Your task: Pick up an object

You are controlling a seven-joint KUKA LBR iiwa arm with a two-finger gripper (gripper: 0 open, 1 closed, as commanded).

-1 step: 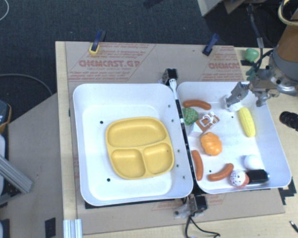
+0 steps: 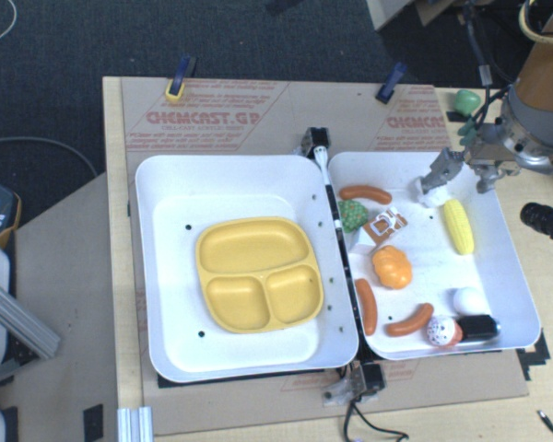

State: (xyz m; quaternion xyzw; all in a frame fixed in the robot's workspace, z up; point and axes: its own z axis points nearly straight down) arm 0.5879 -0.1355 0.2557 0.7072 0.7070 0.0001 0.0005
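Hanging spread open over the right bin [image 2: 521, 274], the hand [image 2: 461, 175] holds nothing, near the corn cob [image 2: 457, 226].

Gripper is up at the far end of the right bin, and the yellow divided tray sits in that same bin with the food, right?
Not quite. The yellow divided tray sits in the left bin, apart from the food. The camera view shows it. The gripper is indeed at the right bin's far end.

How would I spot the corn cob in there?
Look in the right-hand white bin, the one crowded with toy food. Near its far right wall, just below the gripper, lies the corn cob: the lone pale yellow, ridged piece, unlike the reddish sausages.
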